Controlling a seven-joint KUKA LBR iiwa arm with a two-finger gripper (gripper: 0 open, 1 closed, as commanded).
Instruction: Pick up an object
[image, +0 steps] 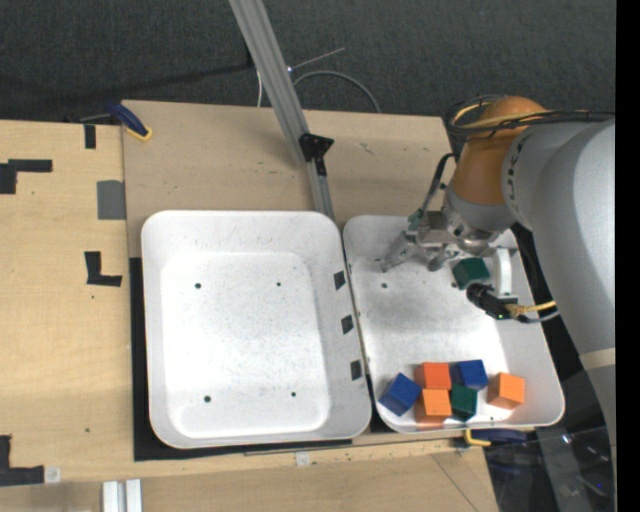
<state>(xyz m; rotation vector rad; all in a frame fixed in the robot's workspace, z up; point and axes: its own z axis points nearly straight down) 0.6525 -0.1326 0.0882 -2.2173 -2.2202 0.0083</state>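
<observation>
Six small blocks (448, 388), blue, orange, green, clustered at right bin's (400, 310) near edge

- Light was even and fairly bright, falling from overhead.
- The white bins (240, 230) glared slightly, washing out their surface detail.
- Soft shadows lay under the arm (560, 190) at two o'clock.
- The picture was mildly grainy throughout.

Wooden bench (60, 330) bears two white bins (160, 300) side by side.

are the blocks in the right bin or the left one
In the right bin: the blocks cluster at its near edge, well apart from the claw.
</observation>
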